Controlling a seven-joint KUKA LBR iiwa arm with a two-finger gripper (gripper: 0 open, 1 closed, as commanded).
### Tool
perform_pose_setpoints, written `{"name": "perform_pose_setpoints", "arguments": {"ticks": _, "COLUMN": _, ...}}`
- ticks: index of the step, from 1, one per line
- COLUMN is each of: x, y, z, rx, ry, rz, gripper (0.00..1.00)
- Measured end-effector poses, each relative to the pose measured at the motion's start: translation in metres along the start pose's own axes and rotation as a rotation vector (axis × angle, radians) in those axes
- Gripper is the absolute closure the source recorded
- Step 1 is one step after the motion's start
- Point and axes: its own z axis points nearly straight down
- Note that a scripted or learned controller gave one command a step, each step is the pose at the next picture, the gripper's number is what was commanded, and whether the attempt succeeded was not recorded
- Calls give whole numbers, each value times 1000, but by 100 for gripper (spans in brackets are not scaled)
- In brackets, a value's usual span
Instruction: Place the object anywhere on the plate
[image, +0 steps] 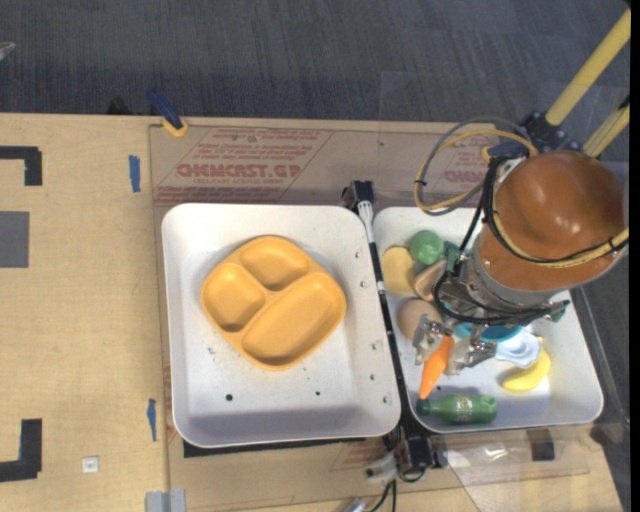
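Gripper, lowered over the carrot for grasping, finger state indeterminate; the plate lies well to its left.

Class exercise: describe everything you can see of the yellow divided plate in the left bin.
The plate is orange-yellow, glossy like plastic, with rounded corners and three compartments: two smaller ones at the far side, one larger nearer the camera. It lies flat, turned at an angle, near the middle of the left bin. Nothing rests on it.
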Motion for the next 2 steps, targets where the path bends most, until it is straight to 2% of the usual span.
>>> {"name": "perform_pose_setpoints", "arguments": {"ticks": 1, "x": -47, "y": 45, "z": 0, "rx": -1, "ry": 1, "rz": 80, "gripper": 100}}
{"name": "perform_pose_setpoints", "arguments": {"ticks": 2, "x": -95, "y": 68, "z": 1, "rx": 1, "ry": -1, "rz": 177, "gripper": 100}}
